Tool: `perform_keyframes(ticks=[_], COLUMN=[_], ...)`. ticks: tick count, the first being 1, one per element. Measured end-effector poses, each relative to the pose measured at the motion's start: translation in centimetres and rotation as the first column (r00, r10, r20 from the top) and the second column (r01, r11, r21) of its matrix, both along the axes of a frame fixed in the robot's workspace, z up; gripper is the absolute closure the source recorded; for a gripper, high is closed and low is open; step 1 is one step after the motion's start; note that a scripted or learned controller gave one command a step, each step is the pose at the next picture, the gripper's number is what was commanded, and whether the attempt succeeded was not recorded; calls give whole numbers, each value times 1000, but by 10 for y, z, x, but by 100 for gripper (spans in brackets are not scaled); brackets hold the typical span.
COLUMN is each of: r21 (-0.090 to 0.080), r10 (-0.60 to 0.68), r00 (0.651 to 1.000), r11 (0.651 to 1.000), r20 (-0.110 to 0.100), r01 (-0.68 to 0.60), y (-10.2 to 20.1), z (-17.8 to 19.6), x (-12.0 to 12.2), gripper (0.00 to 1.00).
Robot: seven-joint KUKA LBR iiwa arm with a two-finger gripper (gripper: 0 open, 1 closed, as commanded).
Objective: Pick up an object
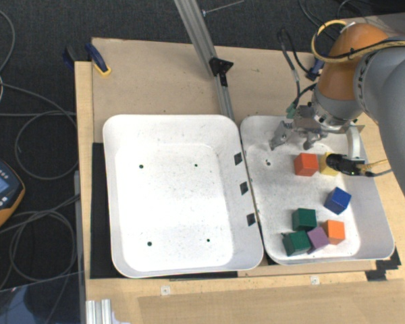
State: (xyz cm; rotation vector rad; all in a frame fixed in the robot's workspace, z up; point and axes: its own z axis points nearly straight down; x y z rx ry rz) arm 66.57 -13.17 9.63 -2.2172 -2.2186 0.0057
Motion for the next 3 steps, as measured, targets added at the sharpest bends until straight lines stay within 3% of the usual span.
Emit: perform_keyframes(ticks=[1,3], r21=[-1,-3], r10=[0,2], r00=[1000,1000], r11=[1000,1000], r20=[9,16], r01=[0,-2], y=[0,4], z=[16,147], x=[3,9], gripper=[100,100])
